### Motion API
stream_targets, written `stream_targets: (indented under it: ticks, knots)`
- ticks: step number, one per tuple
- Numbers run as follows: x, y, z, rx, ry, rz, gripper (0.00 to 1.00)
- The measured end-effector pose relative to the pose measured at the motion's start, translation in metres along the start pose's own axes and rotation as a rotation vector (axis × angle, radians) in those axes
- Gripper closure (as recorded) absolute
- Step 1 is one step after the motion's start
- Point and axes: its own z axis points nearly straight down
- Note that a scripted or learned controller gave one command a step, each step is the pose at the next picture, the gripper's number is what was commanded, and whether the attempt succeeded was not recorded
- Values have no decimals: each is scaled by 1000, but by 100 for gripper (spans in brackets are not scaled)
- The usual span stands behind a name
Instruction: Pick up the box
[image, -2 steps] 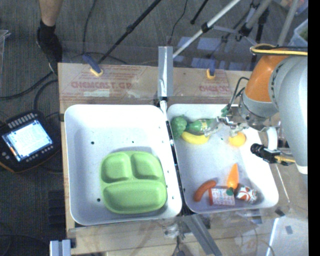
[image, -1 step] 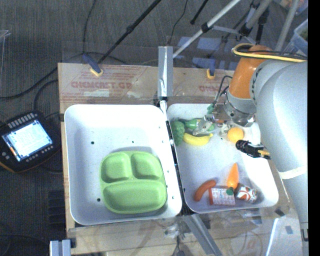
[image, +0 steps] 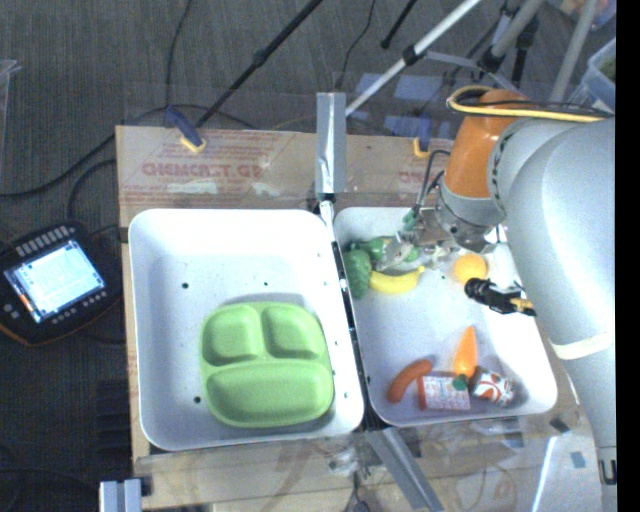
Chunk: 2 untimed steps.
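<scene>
Lying at the right bin's (image: 385, 345) near edge, the small box (image: 443, 392) is waiting while the gripper (image: 412, 240) is hovering over the banana (image: 394, 282), needing repositioning.

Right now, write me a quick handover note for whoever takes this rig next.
Gripper: low at the far end of the right bin, among the green vegetable and the banana; too cluttered to tell what it grips.
Box: lies at the near edge of the right bin, between the sausage and a small can, with the carrot just behind it.
Green tray: in the left bin.
Done: nothing yet; the box sits in the bin.
Left: move to the near edge, grasp the box, lift it.
</scene>
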Motion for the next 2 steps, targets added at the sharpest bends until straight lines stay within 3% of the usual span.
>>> stream_targets:
  ticks: [1,2]
  knots:
    - [4,-1,-8,10,6,-4,100]
    - [5,0,-8,7,5,-5,0]
